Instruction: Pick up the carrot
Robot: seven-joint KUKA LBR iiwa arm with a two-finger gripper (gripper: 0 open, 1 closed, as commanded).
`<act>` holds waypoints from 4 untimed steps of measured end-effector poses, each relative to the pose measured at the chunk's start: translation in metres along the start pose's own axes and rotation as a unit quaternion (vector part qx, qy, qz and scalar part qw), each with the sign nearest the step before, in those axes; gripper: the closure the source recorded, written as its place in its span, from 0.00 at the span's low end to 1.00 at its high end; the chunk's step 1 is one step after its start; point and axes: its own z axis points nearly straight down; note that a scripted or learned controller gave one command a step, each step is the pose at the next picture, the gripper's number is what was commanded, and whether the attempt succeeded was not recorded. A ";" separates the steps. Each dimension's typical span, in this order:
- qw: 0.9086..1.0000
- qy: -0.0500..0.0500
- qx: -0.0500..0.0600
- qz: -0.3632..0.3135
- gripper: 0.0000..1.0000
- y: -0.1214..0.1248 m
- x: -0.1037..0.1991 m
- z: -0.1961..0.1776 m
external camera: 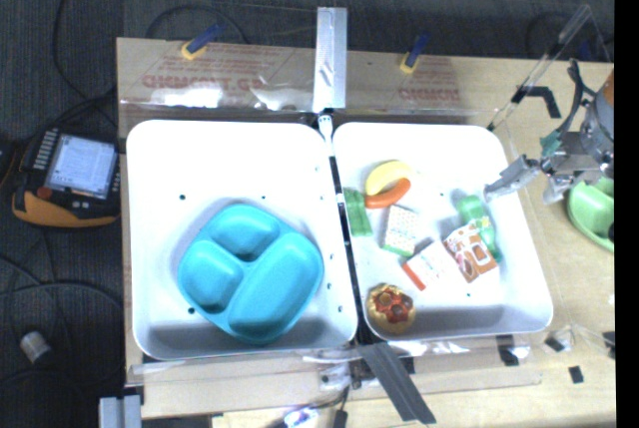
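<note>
The carrot (388, 194), a small orange piece, lies in the upper middle of the right bin (519, 296), tucked just under a yellow fruit (385, 175). My gripper (504, 181) reaches in over the bin's right rim, well to the right of the carrot and apart from it. Its tip hangs near a green bottle (471, 209). Nothing can be seen held in it.
Around the carrot lie a green packet (356, 214), a white checkered box (401, 229), a red-and-white carton (426, 267), a snack box (472, 252) and a round dish of food (390, 307). A blue divided plate (250, 272) sits in the left bin (160, 167).
</note>
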 end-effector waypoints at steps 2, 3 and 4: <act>1.000 0.002 0.000 -0.003 0.00 0.002 0.003 -0.008; 0.997 -0.004 -0.002 0.076 0.00 -0.037 -0.015 -0.115; 0.989 -0.002 0.000 0.148 0.00 -0.037 0.017 0.054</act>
